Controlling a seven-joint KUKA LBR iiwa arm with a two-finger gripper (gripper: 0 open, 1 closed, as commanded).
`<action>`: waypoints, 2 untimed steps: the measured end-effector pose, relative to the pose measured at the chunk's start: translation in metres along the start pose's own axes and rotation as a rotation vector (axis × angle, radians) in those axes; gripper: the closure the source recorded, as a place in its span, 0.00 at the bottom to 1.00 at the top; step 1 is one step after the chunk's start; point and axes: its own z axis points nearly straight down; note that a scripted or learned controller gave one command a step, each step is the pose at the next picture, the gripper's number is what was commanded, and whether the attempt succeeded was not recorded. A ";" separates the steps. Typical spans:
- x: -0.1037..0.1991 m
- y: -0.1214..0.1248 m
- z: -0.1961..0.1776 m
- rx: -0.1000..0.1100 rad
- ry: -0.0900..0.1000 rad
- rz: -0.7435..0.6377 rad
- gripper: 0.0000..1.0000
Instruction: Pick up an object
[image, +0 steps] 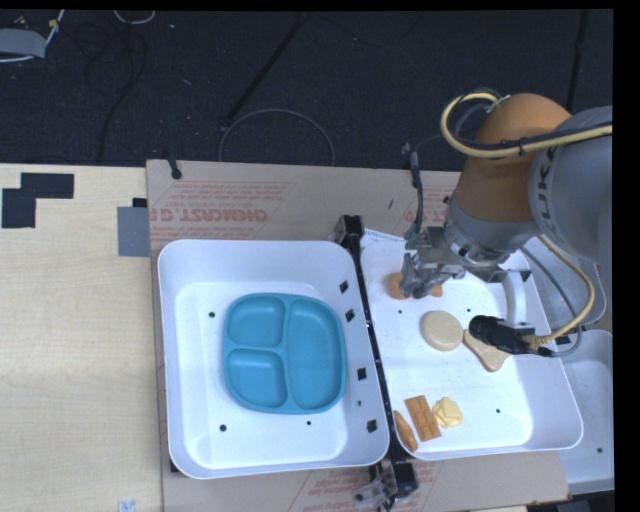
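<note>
White right bin (560, 420) holds round cookie (441, 330) near claw (420, 281).

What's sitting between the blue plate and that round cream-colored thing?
In the camera view, the black divider where the two bins meet lies between the blue plate and the round cream piece.

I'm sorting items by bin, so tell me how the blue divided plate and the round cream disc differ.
The blue divided plate lies in the left bin; the round cream disc lies in the right bin. The plate is far larger than the disc. The plate is bright blue with three compartments; the disc is pale cream and plain. The plate lies alone, while the disc has small food pieces nearby. Both lie flat.
</note>
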 end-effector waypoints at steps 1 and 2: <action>0.058 -0.007 -0.011 -0.002 -0.001 0.000 1.00; 0.108 -0.018 -0.002 0.000 -0.001 -0.001 1.00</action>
